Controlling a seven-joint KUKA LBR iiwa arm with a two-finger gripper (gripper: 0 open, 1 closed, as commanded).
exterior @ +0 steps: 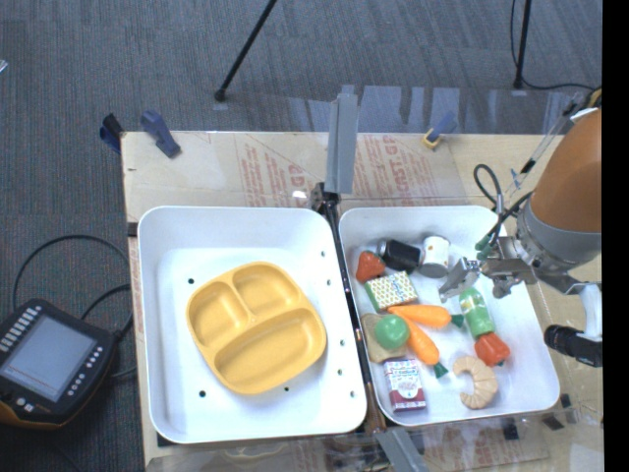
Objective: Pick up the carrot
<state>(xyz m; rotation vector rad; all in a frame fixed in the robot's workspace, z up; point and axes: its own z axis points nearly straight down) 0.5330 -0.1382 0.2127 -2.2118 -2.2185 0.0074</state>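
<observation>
Two orange carrots lie in the right bin (pixel 511 232). One carrot (pixel 423 315) lies crosswise near the bin's middle. The other carrot (pixel 425 343) slants down just below it, green stub toward the front. My gripper (pixel 479 281) reaches in from the right and stands open over the top of a green bottle (pixel 478 315). It is to the right of the upper carrot's tip and slightly behind it. No carrot is between its fingers.
Around the carrots are a green pepper (pixel 391 332), a patterned box (pixel 391 289), a red fruit (pixel 370 265), a black and white can (pixel 413 254), a red carton (pixel 405 384), a croissant (pixel 479 380) and a red piece (pixel 491 348). A yellow divided plate (pixel 257 325) lies in the left bin (pixel 167 254).
</observation>
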